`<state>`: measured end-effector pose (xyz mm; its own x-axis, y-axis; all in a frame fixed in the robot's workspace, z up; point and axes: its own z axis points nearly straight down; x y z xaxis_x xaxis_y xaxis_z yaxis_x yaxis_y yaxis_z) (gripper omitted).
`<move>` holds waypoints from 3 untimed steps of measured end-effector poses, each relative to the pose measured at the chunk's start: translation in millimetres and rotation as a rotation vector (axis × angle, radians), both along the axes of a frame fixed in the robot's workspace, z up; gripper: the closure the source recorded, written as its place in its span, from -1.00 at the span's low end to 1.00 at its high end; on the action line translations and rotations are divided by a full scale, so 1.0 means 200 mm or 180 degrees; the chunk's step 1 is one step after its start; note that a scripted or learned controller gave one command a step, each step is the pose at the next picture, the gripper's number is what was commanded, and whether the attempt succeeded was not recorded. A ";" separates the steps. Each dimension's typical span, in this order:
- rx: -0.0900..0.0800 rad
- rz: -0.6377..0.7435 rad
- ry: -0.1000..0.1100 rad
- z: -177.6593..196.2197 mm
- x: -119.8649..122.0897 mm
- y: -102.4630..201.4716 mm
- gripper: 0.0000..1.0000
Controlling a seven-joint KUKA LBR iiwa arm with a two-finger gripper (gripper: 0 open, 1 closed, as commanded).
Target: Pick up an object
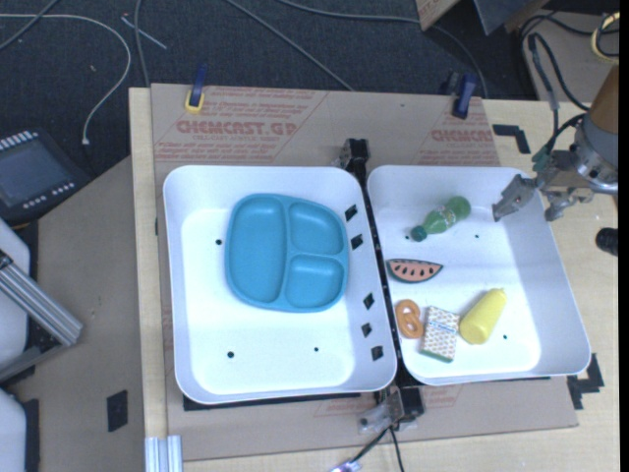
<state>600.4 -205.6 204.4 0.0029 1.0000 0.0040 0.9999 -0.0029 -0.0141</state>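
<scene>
The right bin (550,264) holds a green bottle (441,217) lying on its side, a watermelon slice (414,269), an orange pretzel (409,318), a small patterned packet (441,333) and a yellow bottle (483,316). My gripper (534,198) hangs over the bin's upper right corner, to the right of the green bottle and apart from it. Its two fingers stand spread, open, with nothing between them.
The left bin (197,293) holds a blue divided plate (287,252). Black clips line the divider between the bins. Blue clamps (463,93) hold the cardboard at the back edge. Cables hang at the upper right beside the arm.
</scene>
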 end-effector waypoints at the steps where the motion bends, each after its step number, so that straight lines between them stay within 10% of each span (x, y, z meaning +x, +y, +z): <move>1: -0.0011 0.0011 -0.0044 0.04 0.02 0.00 -1.00; 3: -0.0004 0.0011 -0.0027 -0.56 -0.04 0.04 -1.00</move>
<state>592.3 -197.0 93.1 -0.0004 1.0000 0.0029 1.0000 0.0005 -0.0056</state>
